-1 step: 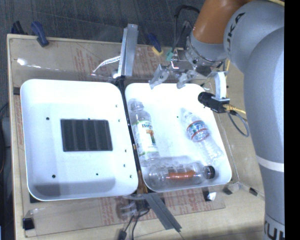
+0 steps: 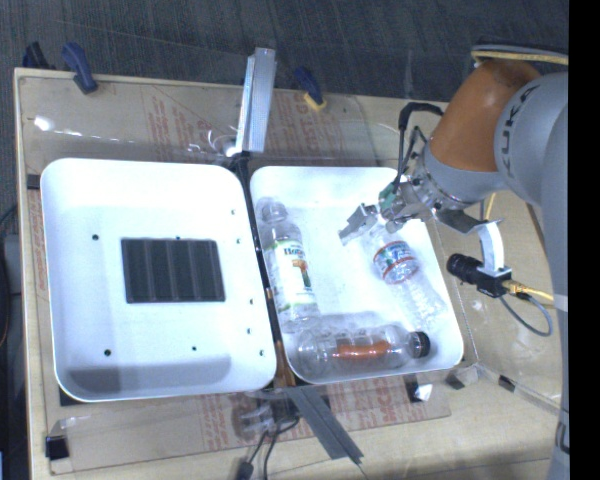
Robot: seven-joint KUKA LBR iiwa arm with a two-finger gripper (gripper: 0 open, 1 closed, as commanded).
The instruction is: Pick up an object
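Observation:
Three clear plastic bottles lie in the right bin. One with a green and white label runs along the bin's left wall. Another, with a red and blue label, lies by the right wall, its upper end pointing up and left. The third, with an orange-red label, rests across the near wall. My gripper hangs low over the bin's upper middle, just up and left of the red-and-blue bottle's top end, close to it. Nothing is seen held in it.
The left bin holds a dark ribbed rectangle at its middle. A metal divider bar rises between the bins at the back. Blue clamps grip the bench's far edge.

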